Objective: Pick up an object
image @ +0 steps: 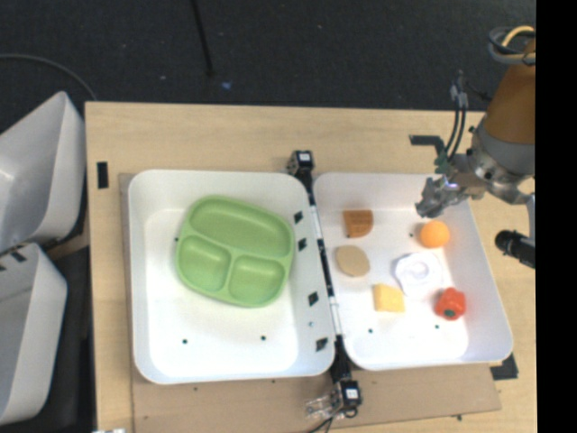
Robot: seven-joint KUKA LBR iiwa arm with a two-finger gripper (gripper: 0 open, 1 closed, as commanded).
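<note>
Gripper (433, 197) hangs over the right bin's (478, 345) far edge, its opening impossible to judge (nothing visibly between its tips). Largest first: the green divided plate (236, 252) fills the left bin (149, 332); nearest the tool, likely its target, sits the small orange ball (435, 234).

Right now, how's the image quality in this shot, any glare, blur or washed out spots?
In the camera view the lighting is even and soft, with faint shadows; the white object nearly washes out against the right bin; the gripper looks slightly blurred; the green tray and the orange ball read clearly; the floor behind the bench is dark.
</note>
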